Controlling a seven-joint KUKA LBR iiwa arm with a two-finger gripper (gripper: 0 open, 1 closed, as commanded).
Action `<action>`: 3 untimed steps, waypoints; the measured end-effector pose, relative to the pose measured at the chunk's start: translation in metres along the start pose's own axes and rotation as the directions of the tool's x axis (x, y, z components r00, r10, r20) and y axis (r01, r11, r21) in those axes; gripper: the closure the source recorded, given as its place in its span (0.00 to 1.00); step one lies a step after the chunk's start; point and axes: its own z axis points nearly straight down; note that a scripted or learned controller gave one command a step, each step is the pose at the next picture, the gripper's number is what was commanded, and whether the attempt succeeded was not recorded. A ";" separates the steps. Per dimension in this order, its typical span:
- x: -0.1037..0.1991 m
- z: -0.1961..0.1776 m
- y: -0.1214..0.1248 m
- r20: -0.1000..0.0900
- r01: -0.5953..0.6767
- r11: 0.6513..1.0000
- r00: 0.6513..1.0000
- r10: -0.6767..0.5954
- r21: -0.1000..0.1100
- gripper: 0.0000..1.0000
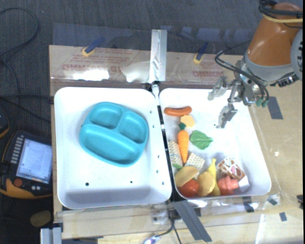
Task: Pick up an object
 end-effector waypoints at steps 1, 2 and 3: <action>-0.022 0.000 -0.030 0.001 -0.256 0.967 0.967 0.256 0.001 0.00; 0.009 -0.158 -0.021 0.002 -0.472 0.882 0.882 0.472 0.001 0.00; 0.010 -0.184 -0.029 0.001 -0.619 0.786 0.786 0.619 0.001 0.00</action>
